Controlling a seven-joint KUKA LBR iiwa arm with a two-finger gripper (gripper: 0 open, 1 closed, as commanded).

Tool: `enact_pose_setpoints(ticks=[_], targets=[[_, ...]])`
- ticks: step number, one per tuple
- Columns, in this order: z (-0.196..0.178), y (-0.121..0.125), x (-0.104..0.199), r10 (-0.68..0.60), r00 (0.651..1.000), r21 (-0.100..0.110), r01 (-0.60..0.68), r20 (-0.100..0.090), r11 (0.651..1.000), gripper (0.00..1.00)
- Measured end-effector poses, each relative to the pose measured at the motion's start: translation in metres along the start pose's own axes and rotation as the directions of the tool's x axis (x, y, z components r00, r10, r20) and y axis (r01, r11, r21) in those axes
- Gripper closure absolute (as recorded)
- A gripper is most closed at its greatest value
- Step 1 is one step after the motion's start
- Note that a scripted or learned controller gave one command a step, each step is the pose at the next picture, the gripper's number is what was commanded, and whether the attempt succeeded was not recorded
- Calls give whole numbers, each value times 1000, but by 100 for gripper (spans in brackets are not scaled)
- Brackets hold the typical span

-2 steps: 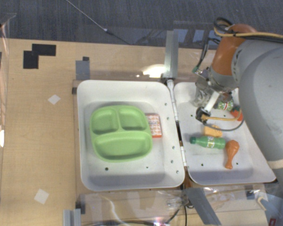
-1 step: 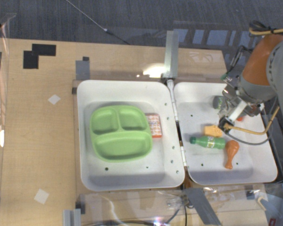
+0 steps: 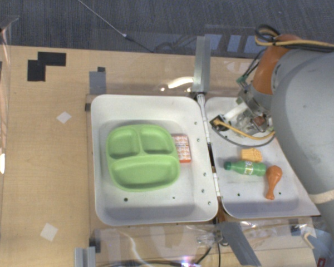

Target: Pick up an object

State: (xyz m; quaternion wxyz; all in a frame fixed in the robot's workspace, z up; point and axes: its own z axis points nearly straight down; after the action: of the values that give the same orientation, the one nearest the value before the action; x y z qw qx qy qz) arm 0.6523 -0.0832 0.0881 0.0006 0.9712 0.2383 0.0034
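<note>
Hovering over the right bin [image 3: 289,204] for reach, the claw [image 3: 246,122] nears the green bottle [image 3: 245,168]; its grip I cannot tell.

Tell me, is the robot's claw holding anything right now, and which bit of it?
It cannot be told. The gripper hangs over the right bin, its tips too cluttered to read. The green bottle lies below it, apart.

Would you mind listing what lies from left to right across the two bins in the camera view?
Green divided plate → small red-and-white packet → green bottle → orange drumstick toy. The yellow cracker piece sits above the bottle, so its place is unclear.
</note>
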Motion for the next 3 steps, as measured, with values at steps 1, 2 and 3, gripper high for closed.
enact_pose_setpoints(ticks=[1,2,3], targets=[[-77,5,-49,-8,1000,2,8,3,1000,100],[-76,23,-97,116,993,3,-116,7,993,100],[-97,-82,-82,230,973,4,-230,5,973,100]])
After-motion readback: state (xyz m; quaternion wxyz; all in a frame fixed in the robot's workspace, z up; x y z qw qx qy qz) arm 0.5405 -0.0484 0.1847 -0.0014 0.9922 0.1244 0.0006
